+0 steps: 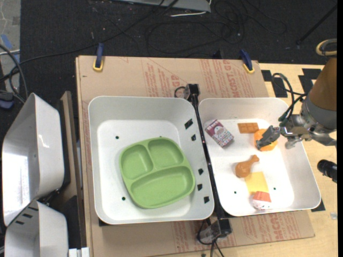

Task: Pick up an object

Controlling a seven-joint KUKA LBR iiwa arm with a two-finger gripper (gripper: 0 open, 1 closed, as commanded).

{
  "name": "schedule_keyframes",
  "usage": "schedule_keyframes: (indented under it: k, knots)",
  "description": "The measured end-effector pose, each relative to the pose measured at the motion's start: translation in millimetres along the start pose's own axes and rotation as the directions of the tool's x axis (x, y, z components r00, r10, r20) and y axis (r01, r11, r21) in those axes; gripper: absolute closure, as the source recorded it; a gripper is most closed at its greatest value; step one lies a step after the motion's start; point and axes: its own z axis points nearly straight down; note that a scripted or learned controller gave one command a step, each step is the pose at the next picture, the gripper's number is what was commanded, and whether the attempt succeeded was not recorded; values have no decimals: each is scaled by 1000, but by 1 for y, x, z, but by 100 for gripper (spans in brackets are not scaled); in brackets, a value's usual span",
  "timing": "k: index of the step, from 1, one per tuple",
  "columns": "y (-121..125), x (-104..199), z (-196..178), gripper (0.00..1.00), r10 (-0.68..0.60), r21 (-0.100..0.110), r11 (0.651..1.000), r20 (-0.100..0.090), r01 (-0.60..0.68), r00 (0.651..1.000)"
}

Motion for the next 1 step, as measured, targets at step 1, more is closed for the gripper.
schedule_keyframes:
  k: [1]
  knots:
    - [24,3,-43,0,-4,-6,1000,2,4,1000]
